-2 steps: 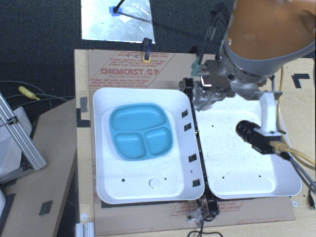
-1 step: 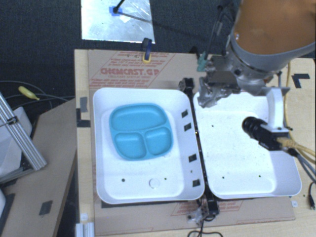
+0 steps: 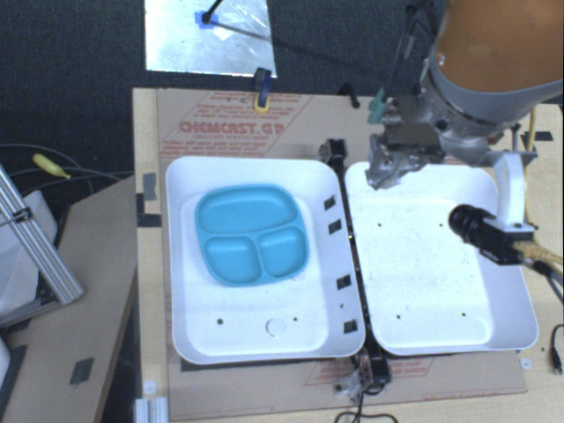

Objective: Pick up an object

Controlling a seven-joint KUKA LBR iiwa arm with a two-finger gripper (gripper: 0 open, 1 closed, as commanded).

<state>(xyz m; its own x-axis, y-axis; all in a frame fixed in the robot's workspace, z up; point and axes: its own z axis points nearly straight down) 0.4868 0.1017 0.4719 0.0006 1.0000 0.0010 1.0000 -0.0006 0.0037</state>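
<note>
At the far left I see slanted aluminium rails (image 3: 35, 245) off the bench, and a small yellow item (image 3: 48, 164) lying on cables just above them. Further in, at the top, a shiny metal sheet (image 3: 207, 25) lies on the dark floor. Below it is a cardboard sheet (image 3: 229, 122) with red print, which runs under both bins.

The left bin (image 3: 181, 263) holds the plate (image 3: 251, 234). It is blue, divided into three compartments, and lies flat in the bin's upper half, nearer the far wall than the near one. A faint round mark (image 3: 276, 327) shows on the bin floor below it. Black clips (image 3: 339, 254) run down the seam where the two bins meet.

The gripper (image 3: 386, 173) sits over the far left corner of the right bin (image 3: 423, 280), just beside the seam and well apart from the plate. It looks grey and blurred, so I cannot tell whether it is spread or pressed together, and I see nothing in it. Above it, the arm (image 3: 493, 33) fills the upper right, its orange band facing me. To the right, a black cylinder (image 3: 480, 229) on a white bracket (image 3: 509, 192) hangs over the right bin.
</note>
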